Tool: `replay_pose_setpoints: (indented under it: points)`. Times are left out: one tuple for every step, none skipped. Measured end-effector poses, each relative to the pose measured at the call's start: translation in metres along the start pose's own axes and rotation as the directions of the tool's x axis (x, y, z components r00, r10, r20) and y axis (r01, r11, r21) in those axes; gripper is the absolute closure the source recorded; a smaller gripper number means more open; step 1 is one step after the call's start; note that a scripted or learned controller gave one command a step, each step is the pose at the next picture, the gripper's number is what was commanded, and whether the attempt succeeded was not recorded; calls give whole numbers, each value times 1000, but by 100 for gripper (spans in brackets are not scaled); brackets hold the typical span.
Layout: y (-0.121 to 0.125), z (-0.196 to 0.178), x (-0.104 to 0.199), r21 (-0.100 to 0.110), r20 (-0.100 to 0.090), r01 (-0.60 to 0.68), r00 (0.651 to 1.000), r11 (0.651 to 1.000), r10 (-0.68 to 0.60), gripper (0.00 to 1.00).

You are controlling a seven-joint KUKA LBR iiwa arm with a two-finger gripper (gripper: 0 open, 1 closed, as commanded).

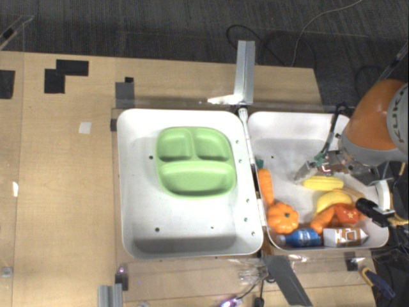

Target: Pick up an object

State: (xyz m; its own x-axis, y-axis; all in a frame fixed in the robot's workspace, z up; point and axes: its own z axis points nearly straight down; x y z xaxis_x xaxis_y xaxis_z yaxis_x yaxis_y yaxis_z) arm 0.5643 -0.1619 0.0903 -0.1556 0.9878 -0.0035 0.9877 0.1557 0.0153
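gripper (317,165) low in right bin (287,130) | fingers look spread, nothing between them | banana (323,183) just below the fingertips, pumpkin (282,217) and carrot (265,185) further off | risk: closing above the banana grabs air, or tips glance off its curved skin

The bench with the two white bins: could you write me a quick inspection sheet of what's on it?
Surface: wooden bench bearing left bin and right bin.
Job's things: in the right bin, carrot, pumpkin, two bananas, blue bottle, white carton.
Clutter: green divided plate in the left bin.
Grippers: gripper low over the right bin, above the bananas.
Cables: white cable on the floor.
Surroundings: dark carpet.
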Motion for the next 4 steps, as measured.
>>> replay_pose_setpoints:
  points:
    - [3, -12, 1, -7, -1, 2, 1000, 1000, -2, 100]
    - [3, -12, 1, -7, -1, 2, 1000, 1000, -2, 0]
    - [2, -1, 6, 1, 1, 170, 985, 985, -170, 0]
    - [5, -8, -12, 9, 1, -199, 980, 980, 199, 0]
